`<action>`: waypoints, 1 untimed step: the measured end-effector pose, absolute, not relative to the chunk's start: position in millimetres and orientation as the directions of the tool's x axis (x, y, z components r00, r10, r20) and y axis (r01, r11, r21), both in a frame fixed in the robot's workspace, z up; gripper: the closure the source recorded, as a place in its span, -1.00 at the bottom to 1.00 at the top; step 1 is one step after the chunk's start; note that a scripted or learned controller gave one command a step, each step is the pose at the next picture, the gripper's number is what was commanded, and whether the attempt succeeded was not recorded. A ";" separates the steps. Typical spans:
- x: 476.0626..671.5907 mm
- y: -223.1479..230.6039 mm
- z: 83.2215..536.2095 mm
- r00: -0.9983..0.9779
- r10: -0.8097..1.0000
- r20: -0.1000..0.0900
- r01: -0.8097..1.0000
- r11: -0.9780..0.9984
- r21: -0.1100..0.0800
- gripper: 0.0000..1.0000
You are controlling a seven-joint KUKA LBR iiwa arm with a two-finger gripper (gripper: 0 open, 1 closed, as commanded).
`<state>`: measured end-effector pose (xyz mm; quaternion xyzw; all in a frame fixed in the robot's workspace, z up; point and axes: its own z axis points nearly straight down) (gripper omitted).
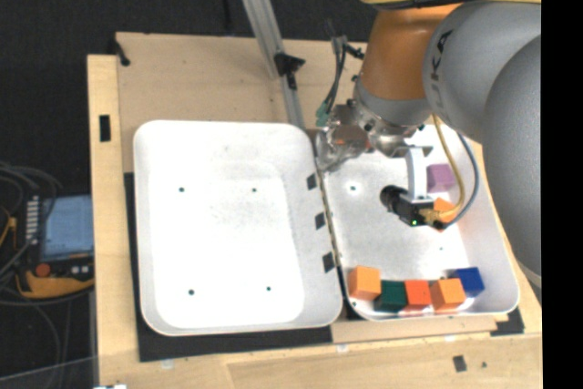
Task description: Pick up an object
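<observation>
**Arm low in the right bin, blocks lined up along the front wall**

The left shallow white plastic bin [164, 223] sits beside the right shallow white plastic bin [364, 214], their walls touching at the middle. In the right bin, a row of small cubes lies against the front wall: an orange block [366, 281], a dark green block [393, 294], two more orange blocks [418, 292] and a blue block [469, 280], packed edge to edge. A pale purple block [440, 177] lies farther back, partly behind the wrist. The two-finger gripper [339, 144] hangs near the bin's back-left corner, well apart from the row; I cannot tell how its jaws stand. The risk, as I judge it: closing near the wall catches nothing, and the tight row leaves little room for a finger between cubes.
</observation>
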<state>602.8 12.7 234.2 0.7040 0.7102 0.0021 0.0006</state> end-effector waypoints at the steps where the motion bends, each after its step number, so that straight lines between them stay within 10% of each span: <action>1: 598.1 60.1 231.8 -0.008 1.000 0.002 1.000 0.008 -0.001 1.00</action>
